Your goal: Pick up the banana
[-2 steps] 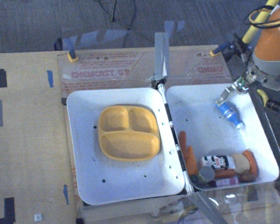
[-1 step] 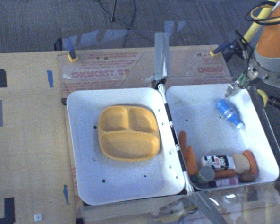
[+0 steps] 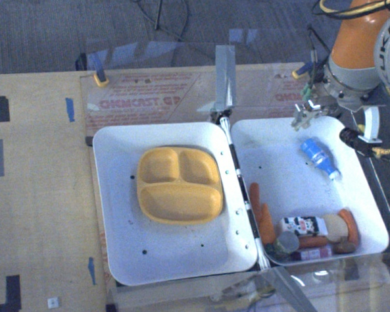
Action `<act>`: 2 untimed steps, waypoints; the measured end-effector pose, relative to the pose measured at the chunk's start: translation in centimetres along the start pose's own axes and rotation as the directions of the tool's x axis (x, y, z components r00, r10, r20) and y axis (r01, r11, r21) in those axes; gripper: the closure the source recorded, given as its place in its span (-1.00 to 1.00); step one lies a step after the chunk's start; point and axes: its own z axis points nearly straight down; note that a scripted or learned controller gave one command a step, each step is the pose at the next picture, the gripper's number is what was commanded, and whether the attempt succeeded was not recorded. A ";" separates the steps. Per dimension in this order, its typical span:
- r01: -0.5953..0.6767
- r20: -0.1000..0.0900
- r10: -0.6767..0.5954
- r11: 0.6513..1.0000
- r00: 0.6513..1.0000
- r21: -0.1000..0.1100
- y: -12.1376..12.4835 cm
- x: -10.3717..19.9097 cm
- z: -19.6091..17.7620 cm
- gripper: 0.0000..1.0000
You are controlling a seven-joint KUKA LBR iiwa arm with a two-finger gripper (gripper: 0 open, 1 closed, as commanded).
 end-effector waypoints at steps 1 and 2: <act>0.001 0.002 -0.001 1.000 1.000 -0.001 -1.3 -7.9 0.3 1.00; -0.224 0.002 0.224 0.974 0.974 -0.001 -1.6 -8.2 -3.8 1.00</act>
